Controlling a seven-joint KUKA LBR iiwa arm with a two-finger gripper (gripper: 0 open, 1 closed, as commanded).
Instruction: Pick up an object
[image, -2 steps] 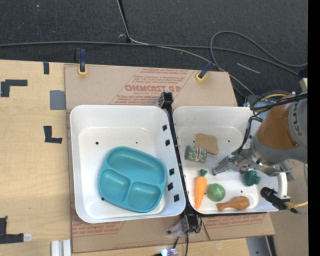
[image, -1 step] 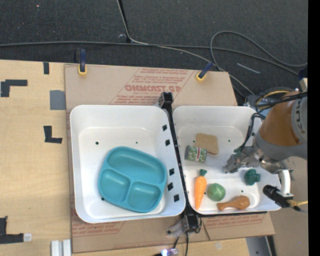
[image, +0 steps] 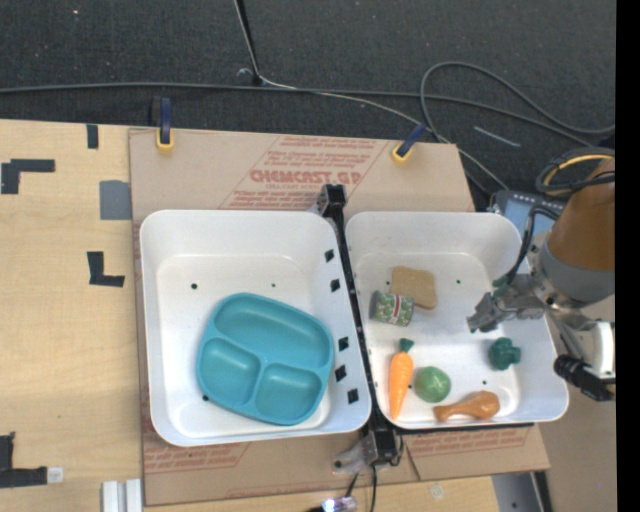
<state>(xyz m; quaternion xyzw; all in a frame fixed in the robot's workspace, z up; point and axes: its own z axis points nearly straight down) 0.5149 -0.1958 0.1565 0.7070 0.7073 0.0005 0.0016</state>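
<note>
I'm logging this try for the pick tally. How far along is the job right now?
Done: the gripper is over the right bin. In hand: nothing visibly; it hangs above the bin floor, just up-left of the dark green toy. Left: grasping and lifting an object; carrot and tan block lie untouched.

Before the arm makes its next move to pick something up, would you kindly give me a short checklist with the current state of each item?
1. Gripper over the right bin: ok, it sits near that bin's right wall.
2. Object held between the fingers: cannot tell.
3. Nearest target free to reach: ok, the dark green toy lies apart from the others, just below the gripper.
4. Carrot and green ball: not ok, they lie close together.
5. Blue divided plate out of the way: ok, it rests in the left bin.
</note>
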